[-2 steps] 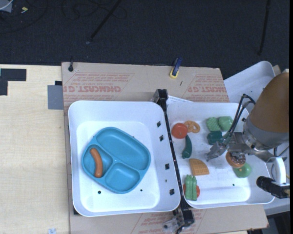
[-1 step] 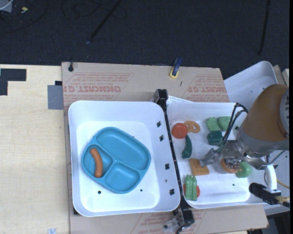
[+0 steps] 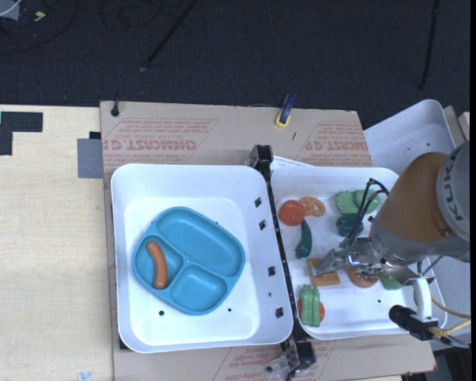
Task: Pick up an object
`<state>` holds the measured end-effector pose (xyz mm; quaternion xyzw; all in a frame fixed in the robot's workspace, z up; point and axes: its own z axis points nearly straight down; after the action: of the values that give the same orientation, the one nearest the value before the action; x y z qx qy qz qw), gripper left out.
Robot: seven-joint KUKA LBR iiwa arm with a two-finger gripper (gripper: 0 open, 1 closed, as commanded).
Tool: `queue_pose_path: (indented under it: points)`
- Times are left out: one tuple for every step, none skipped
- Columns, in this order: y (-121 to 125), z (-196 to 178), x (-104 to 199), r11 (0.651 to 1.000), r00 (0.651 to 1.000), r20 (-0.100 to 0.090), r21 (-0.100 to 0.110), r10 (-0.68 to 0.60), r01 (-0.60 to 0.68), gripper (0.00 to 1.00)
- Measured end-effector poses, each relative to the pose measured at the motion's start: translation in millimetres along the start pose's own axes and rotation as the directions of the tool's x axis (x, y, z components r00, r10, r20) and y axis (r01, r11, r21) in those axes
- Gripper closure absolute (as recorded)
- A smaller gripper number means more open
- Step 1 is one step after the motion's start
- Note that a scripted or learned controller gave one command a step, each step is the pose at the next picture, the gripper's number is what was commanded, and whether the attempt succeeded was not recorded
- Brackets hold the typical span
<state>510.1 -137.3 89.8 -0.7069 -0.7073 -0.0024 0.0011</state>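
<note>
Looked like a robotics lab or test cell rather than a home. Two shallow white bins (image 3: pixel 246 332) clamped side by side on a cardboard sheet (image 3: pixel 222 137) printed with reversed lettering. Dark carpet (image 3: pixel 222 38) past the bench's far edge, strewn with loose cables (image 3: pixel 16 6). Plastic toy food (image 3: pixel 292 212) for props, and a grey industrial arm (image 3: pixel 420 205) at the right edge.

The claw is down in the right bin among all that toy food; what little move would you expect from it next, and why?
Probably a short drop straight down, then a close. The claw sits low in the right bin, right over a small tan piece, with a green pepper and a red tomato close by. I cannot see that it holds anything.
</note>
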Motion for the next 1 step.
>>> queue_pose_path:
  points:
    - [1.5,-14.6,-6.4,1.0,1.0,0.013,-0.011,0.007,-0.007,1.0]
